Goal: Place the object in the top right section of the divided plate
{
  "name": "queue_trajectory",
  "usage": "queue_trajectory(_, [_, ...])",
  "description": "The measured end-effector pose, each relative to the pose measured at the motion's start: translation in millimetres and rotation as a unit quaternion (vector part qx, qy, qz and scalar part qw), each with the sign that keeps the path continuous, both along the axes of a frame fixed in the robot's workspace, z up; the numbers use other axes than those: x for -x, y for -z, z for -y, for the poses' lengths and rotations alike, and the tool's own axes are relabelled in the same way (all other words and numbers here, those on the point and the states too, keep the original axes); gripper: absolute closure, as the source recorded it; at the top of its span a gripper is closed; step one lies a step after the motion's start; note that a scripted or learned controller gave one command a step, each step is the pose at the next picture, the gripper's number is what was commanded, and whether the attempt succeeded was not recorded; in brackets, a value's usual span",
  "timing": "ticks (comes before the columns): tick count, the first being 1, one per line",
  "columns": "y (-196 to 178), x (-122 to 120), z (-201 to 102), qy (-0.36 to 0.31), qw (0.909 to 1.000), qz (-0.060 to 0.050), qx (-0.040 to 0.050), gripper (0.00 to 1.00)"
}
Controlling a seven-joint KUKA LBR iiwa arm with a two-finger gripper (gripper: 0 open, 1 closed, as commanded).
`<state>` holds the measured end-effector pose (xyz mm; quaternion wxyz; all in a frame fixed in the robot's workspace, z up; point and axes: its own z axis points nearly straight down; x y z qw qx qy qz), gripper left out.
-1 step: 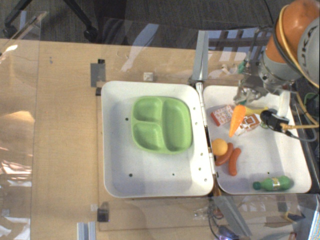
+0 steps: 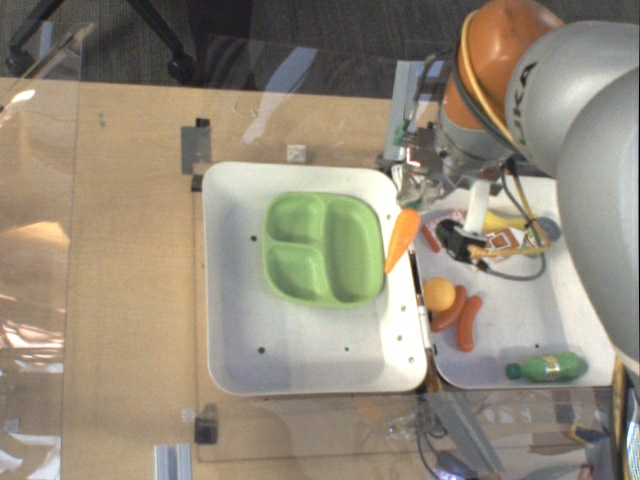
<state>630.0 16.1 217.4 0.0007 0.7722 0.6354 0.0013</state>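
A green divided plate (image 2: 322,249) lies in the left white bin (image 2: 300,358), with two small sections on its left and one long section on its right. An orange carrot (image 2: 401,241) hangs slanted by the plate's right rim, over the wall between the two bins. Its thick end is up between the fingers of my gripper (image 2: 408,204). The gripper is shut on the carrot, and the grey arm reaches in from the upper right.
The right bin (image 2: 520,343) holds an orange ball (image 2: 440,293), two red sausages (image 2: 468,324), a small red piece (image 2: 430,236), a green bottle (image 2: 545,368) near the front and a yellow-white item (image 2: 497,224) under the wrist. A small white cube (image 2: 296,152) sits behind the left bin.
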Motion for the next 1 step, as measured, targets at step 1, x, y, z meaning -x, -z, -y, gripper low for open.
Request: queue_trajectory(1, [12.4,-39.1,-51.7,-0.137,0.9905,0.0,0.0004,1.0])
